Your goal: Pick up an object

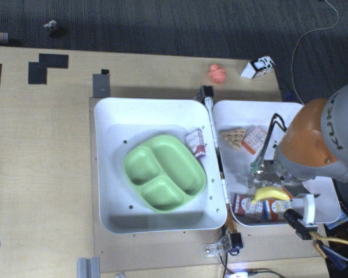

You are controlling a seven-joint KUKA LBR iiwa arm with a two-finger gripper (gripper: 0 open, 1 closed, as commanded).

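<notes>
Hand [265, 181] hanging low in the right bin [232, 117], its grip state impossible to tell, just above the banana [271, 194] lying at the near wall beside a flat packet [256, 208]; a good pick centres over the banana's middle before descending.

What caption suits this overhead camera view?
Robot arm reaching into the right bin above a banana; green divided plate in the left bin.
</notes>
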